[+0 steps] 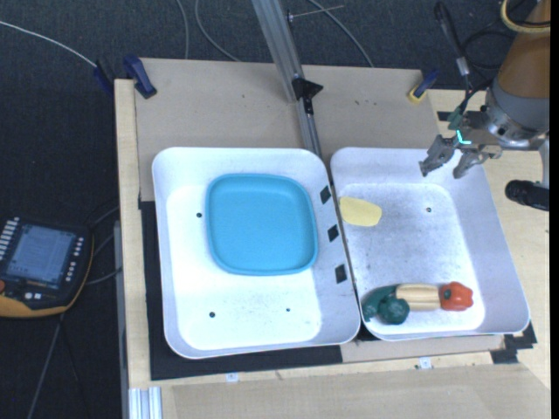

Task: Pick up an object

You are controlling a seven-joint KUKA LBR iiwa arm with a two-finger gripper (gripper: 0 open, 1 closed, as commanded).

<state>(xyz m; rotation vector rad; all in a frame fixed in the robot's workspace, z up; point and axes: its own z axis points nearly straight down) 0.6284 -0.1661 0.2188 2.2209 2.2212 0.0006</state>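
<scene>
In the right bin [489, 234] a pale yellow flat piece [360, 211] lies near the upper left corner. At the bin's front edge a dark green object [386, 306], a tan cylinder [417, 297] and a red pepper-like object [455, 296] lie in a row. My gripper [449, 161] hovers over the bin's upper right corner, open, with nothing between its fingers. It is far from all these objects.
The left bin [175, 234] holds a light blue square plate [262, 223]. A metal post [284, 33] slants down to the gap between the bins. A teach pendant [39, 260] lies on the floor at left. Blue and yellow clamps hold the bench's back edge.
</scene>
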